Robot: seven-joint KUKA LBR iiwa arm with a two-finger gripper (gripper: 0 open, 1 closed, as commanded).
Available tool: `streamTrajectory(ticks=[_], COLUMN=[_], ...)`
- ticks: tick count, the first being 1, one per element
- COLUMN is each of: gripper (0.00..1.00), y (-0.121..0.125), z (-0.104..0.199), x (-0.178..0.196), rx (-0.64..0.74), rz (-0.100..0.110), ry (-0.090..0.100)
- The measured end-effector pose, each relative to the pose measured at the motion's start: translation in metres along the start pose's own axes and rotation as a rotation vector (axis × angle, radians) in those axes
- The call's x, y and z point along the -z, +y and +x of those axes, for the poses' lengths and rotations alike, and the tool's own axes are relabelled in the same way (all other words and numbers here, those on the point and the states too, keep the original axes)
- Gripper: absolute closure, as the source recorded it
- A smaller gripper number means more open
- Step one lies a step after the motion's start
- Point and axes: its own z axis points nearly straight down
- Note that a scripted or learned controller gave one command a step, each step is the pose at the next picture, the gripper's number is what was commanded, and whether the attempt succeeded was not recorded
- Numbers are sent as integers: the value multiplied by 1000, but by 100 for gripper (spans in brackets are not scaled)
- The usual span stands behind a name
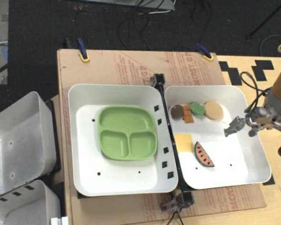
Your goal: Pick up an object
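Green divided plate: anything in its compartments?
Nothing lies in the three compartments of the green divided plate. It sits flat in the left bin, covering the floor beneath.

Grey arm [274, 108], orange band (above wrist), black cable looped, dark metal gripper [241, 127].

We are seeing two white bins [84, 139] on a tan bench [117, 64]. A light green divided plate [128, 133] is sitting in one; the other is holding a yellow square [183, 142], a red, green-rinded, black-seeded watermelon slice [203, 154], and brown [177, 111], green [197, 108] and beige [213, 110] pieces.
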Motion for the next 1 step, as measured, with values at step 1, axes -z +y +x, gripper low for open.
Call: streamTrajectory(ticks=[1], gripper=[0], y=[3], z=[0], x=[5], rx=[3], rz=[-11], ry=[-3])
